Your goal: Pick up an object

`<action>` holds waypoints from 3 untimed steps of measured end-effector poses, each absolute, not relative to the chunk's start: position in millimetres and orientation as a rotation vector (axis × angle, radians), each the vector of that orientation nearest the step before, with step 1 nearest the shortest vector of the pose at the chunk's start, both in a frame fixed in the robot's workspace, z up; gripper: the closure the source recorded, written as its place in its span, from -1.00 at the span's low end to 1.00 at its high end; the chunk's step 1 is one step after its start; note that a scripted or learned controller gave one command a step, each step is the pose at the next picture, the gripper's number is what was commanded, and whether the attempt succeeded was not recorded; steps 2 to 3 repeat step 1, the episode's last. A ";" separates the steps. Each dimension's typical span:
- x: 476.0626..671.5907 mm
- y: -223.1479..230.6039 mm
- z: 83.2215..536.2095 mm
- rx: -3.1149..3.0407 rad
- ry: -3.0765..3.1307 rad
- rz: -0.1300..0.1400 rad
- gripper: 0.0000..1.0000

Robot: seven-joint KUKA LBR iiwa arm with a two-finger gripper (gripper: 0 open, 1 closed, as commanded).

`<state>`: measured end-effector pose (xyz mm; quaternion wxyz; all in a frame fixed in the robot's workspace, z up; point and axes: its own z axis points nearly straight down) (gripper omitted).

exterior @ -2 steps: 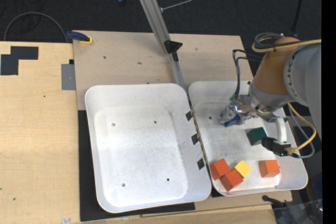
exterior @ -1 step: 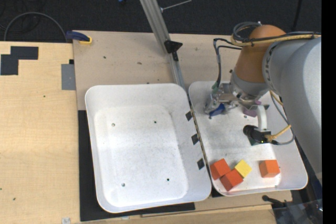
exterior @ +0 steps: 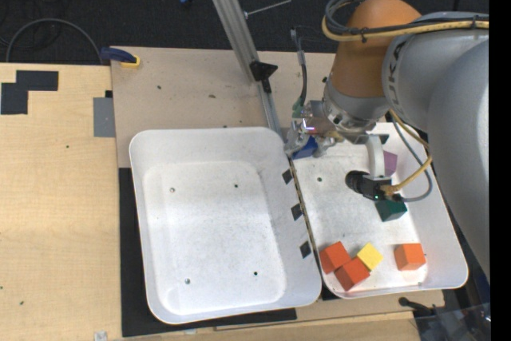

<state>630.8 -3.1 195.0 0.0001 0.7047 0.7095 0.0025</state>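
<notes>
My gripper [exterior: 308, 133] hangs low over the far left corner of the right bin [exterior: 447, 271], close to the divider between the bins. A small blue thing [exterior: 301, 147] shows just under it; whether it is held I cannot tell. A purple block [exterior: 390, 162] lies right of the gripper, partly behind the wrist hardware. A dark green block [exterior: 391, 210] sits mid-bin. Along the near edge lie two red-orange blocks [exterior: 334, 255] [exterior: 352, 274], a yellow block [exterior: 370, 256] and an orange block [exterior: 409, 256].
The left bin [exterior: 160, 172] lies beside the right one. A slanted aluminium bar [exterior: 235, 24] rises behind the bins, ending near the gripper. The big grey arm [exterior: 447, 92] covers the right bin's far right side.
</notes>
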 end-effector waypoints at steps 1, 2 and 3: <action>571.7 65.1 191.9 2.220 2.235 -0.007 1.00; 571.7 65.1 191.9 2.220 2.235 -0.007 1.00; 571.7 65.1 191.9 2.220 2.235 -0.007 1.00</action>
